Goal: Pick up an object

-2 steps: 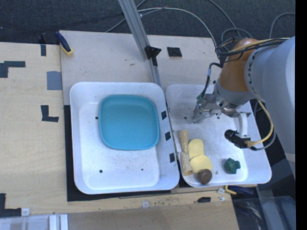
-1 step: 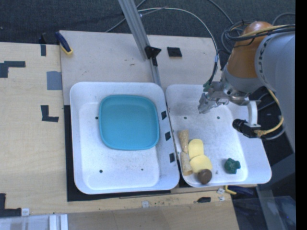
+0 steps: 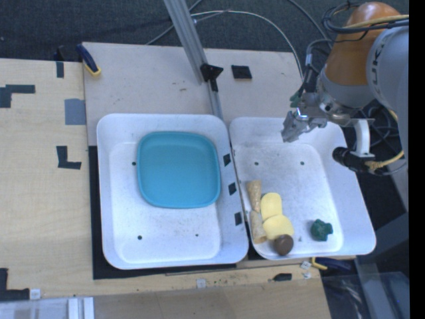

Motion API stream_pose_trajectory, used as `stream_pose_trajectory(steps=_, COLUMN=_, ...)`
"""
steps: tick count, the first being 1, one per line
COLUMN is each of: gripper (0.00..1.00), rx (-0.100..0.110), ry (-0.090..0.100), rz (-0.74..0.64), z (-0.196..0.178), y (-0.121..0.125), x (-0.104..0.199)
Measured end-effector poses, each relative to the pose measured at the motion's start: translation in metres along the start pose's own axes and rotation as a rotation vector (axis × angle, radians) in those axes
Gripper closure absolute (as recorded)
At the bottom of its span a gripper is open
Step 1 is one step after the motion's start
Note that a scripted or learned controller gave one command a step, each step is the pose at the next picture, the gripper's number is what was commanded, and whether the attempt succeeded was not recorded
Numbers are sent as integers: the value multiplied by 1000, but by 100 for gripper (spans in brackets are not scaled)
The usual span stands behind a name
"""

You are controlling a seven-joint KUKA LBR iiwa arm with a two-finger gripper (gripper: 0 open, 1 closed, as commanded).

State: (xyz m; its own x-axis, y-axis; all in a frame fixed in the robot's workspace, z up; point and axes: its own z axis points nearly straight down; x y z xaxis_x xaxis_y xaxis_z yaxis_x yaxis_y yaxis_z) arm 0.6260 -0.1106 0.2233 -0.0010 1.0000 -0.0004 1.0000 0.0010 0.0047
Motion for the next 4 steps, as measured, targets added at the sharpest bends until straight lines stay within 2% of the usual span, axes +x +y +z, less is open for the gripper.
stream_pose_trajectory(steps=1, gripper=100, rx=1, ry=0, rz=0, z=-43, y=5, x=1)
stream_pose_trajectory(steps=2, gripper=100, rx=7, ry=1, rz=-2, z=-28, y=-20, x=44)
stream_pose_trajectory(steps=4, gripper=100, rx=5, ry=2, rz=-4, z=-34, y=-64, x=148)
